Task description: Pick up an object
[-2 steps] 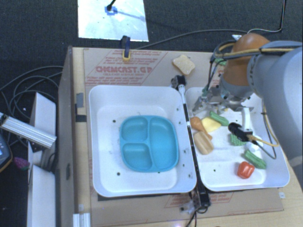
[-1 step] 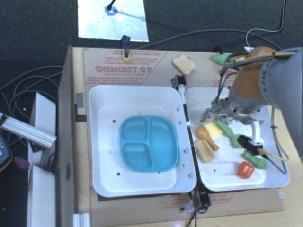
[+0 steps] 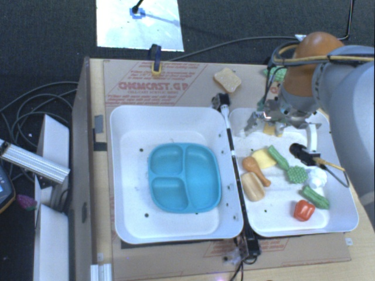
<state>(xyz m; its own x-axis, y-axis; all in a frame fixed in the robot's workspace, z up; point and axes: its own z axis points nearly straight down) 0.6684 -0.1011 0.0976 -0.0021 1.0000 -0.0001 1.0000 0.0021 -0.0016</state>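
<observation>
over the far end of the right bin: the gripper (image 3: pixel 266 120) hangs low, close to the strip where the two bins meet
gripper state: cannot tell whether it is spread or pressed together; its tip is too small and blurred, and no toy can be made out in its grasp
arm: grey, with the orange band (image 3: pixel 310 63) above the wrist, reaching in from the right
just below the gripper: a small yellow scrap (image 3: pixel 270 129) on the bin floor, partly hidden
right bin (image 3: pixel 275 218): holds the toy foods, all in its middle and near half
nearest toys: a yellow block (image 3: pixel 265 159) touching an orange drumstick (image 3: pixel 256 167), with a tan bun (image 3: pixel 253 187) just beside them
further right: a long green pod (image 3: pixel 279 157), a knobbly green piece (image 3: pixel 297 174), a white piece (image 3: pixel 317 180) and another green pod (image 3: pixel 315 196)
near corner: a red toy (image 3: pixel 303 210), apart from the rest
left bin (image 3: pixel 126 157): a blue divided plate (image 3: pixel 184 177) lies flat in its middle
outside the bins: a tan slice (image 3: pixel 227 79) on the printed cardboard (image 3: pixel 152 86), beyond the right bin's far edge
</observation>
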